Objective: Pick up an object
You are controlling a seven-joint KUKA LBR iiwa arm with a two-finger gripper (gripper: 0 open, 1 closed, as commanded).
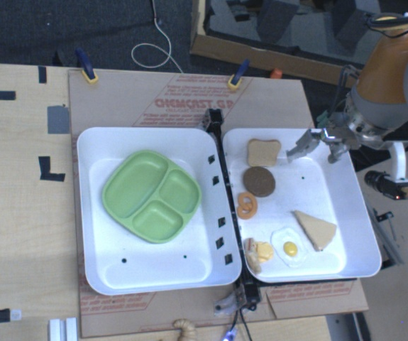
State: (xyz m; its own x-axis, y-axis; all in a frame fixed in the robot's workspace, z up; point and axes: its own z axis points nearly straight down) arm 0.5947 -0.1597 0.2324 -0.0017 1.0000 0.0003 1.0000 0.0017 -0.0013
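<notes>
Fingers of the gripper (318, 145) blur over the right bin (345, 212), spread open and holding nothing, cardboard under both bins, with the bread slice (263, 152) just left of them above a brown patty (260, 182), pretzel (247, 205) and fried egg (289, 248)

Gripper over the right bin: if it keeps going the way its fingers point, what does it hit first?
Probably the bread slice: the gripper points left toward it. Height above the right bin is unclear, so it might pass over.
</notes>
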